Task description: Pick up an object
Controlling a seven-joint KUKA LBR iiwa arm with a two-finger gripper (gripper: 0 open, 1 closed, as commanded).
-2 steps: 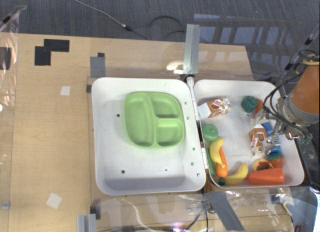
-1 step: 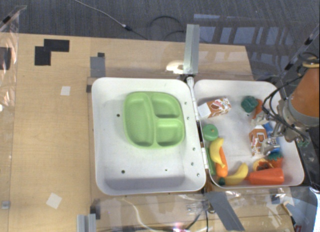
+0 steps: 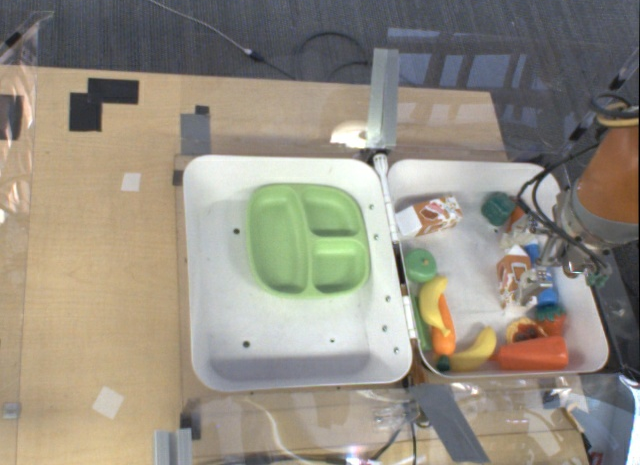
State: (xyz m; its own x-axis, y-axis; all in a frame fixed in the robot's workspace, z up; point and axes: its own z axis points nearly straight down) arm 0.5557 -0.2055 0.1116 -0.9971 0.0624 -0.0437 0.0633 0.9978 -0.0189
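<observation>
The right bin [image 3: 470,178] holds several toy foods. A brown and white packet [image 3: 512,278] lies near its right side, with a small blue piece [image 3: 548,305] just below it. My gripper [image 3: 541,275] hangs low over the right edge of that packet, under the orange wrist band [image 3: 610,185]. Elsewhere in the bin lie a snack bag [image 3: 436,215], a dark green round item [image 3: 496,207], a green disc [image 3: 420,265], two yellow bananas [image 3: 432,301] [image 3: 476,349], an orange carrot [image 3: 444,331] and a large orange piece [image 3: 531,355].
The left bin [image 3: 215,283] carries a light green divided plate [image 3: 306,239]. A metal post [image 3: 383,98] stands behind the wall between the bins. Cables loop from the wrist over the right bin's far right corner.
</observation>
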